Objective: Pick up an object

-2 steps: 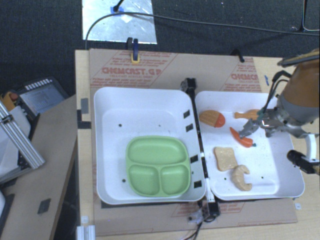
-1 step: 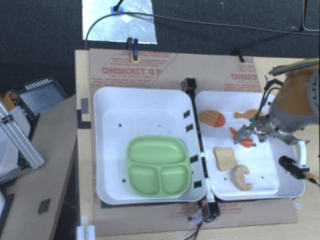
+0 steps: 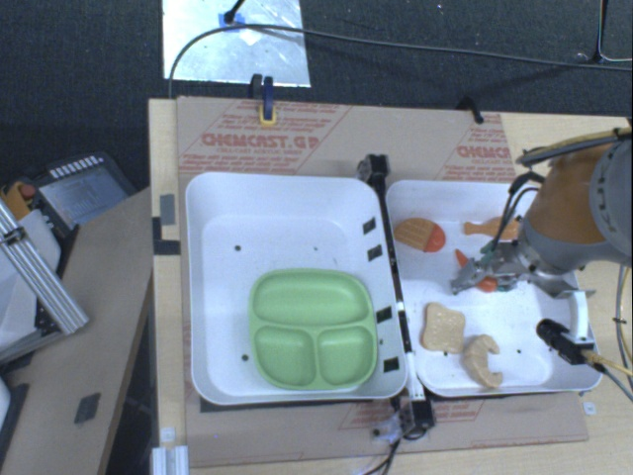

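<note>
Three-compartment smooth green tray (image 3: 313,327)

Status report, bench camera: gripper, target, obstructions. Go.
Gripper low in right bin, over small red-orange piece; grip unconfirmed. Bread slice and tan curved piece close below. Green tray in left bin.

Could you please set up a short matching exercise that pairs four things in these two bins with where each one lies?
Things:
1. green divided plate
2. bread slice
3. orange and red round toy food
4. gripper

Places:
A. far part of the right bin, close to the divider between the bins
B. front part of the left bin
C. middle of the right bin, over a small red piece
D. near part of the right bin, beside a tan curved piece

Pairs: 1-B, 2-D, 3-A, 4-C
</note>
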### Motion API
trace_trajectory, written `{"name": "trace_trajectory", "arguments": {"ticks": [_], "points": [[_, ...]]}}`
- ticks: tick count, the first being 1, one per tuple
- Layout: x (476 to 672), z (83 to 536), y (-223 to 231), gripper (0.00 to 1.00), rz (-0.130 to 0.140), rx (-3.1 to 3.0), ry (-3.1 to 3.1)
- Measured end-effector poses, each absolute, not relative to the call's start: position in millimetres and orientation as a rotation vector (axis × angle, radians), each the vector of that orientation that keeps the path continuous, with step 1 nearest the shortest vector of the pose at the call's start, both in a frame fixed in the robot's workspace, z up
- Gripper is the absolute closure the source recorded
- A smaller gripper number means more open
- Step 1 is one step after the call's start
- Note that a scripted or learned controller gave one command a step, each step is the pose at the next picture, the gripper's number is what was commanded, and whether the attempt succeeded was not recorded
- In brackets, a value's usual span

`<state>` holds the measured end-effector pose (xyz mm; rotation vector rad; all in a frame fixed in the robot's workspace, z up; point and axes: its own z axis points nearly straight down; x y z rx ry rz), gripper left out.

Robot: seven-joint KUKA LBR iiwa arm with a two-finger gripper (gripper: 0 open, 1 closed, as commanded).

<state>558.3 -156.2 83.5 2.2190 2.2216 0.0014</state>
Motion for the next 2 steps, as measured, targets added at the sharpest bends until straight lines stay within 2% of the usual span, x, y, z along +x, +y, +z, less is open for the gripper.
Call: {"name": "trace_trajectory", "arguments": {"ticks": [1,2], "points": [[558.9,95,-157,1.0,0.003,2.216,2.222],[558.0,157,-150,1.0,0.006,2.213,2.222]]}}
